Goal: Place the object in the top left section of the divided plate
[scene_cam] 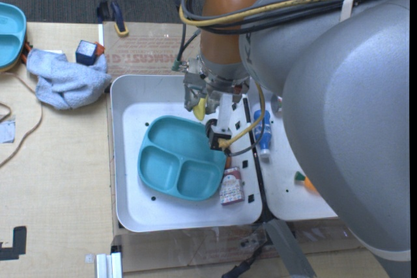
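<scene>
**Object at the plate's edge, not yet set down**

The step in hand was the carry. The fingers (195, 99) hung over the left bin (118, 140), and at their tips sat the small yellow object (200, 109). They looked closed on it, though the wrist hid much of them and the grip could not be read cleanly. Nothing else touched the fingers.

The teal plate (171, 140) lay flat in the bin, just below and to the left of the fingers. Its wide section was nearest them, and its two smaller sections lay farther off on the far side. All three sections were bare. The object hung over the plate's near rim rather than over the middle of any section.

The next move, as I judged it, called for a short shift away from the rim and over the plate's upper-left section, then a descent and a release low enough that the object would not bounce out.

A red-and-white packet (231, 189) lay beyond the plate's far corner, well below the fingers. A blue tube (262, 130) lay to their right in the other bin. A grey cloth (68, 78) sat far to their left on the worktop (58, 159).
</scene>
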Controlling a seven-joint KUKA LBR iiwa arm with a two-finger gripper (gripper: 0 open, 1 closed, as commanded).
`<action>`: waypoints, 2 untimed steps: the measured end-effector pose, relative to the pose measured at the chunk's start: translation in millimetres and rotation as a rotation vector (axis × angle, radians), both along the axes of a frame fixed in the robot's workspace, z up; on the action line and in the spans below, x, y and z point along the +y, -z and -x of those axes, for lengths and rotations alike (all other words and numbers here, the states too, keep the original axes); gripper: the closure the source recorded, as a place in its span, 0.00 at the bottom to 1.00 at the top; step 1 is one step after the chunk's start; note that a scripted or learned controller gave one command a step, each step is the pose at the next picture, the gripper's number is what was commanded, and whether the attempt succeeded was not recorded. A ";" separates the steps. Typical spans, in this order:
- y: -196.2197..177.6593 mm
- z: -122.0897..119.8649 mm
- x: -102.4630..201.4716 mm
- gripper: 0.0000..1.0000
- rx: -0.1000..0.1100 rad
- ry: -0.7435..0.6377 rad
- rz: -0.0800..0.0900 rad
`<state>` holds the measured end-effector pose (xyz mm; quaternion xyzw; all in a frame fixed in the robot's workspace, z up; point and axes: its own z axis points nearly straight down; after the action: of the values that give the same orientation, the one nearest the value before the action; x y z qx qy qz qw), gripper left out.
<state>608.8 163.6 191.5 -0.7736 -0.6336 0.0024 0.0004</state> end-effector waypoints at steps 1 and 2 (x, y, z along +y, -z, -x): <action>-0.2 -0.1 0.0 0.00 0.000 0.000 0.000; -0.2 -0.1 0.0 0.00 0.000 0.000 0.000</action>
<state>608.9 163.6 191.7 -0.7736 -0.6337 0.0023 0.0002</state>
